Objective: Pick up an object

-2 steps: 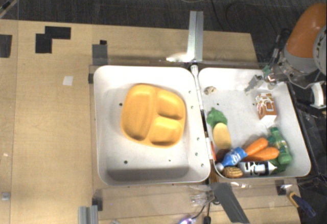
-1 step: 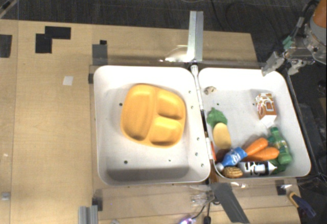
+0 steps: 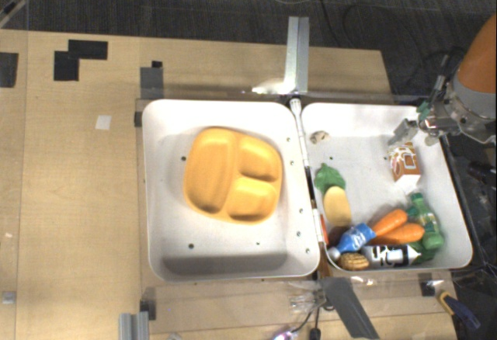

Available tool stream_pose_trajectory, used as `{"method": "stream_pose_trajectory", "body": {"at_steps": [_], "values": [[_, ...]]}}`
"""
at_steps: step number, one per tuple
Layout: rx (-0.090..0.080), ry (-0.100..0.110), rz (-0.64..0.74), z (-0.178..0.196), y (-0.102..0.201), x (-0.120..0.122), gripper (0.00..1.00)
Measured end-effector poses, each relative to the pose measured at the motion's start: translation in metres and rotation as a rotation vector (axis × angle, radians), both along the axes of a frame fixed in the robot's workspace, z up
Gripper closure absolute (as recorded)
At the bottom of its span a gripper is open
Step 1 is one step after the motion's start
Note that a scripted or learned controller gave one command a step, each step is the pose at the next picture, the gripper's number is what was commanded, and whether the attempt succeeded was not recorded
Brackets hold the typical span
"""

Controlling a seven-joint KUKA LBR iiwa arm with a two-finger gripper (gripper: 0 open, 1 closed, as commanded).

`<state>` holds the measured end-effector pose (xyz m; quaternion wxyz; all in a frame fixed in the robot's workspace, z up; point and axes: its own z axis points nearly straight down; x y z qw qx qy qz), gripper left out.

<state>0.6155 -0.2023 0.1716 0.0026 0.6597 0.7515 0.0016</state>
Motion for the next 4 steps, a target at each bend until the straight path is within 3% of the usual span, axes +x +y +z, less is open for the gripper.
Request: {"method": "stream_pose_trajectory", "body": {"at_steps": [1,2,3,4], "values": [[0.000,0.000,0.000,0.000,0.000,0.000,0.00],[0.000,-0.003,-0.001,-0.074,-0.002,0.005,0.00],[0.000,-0.002,-0.001,-0.075,-0.002,0.005,0.00],[-0.001,-0.009,0.002,-0.063,-0.001,0.007,1.00]]}}
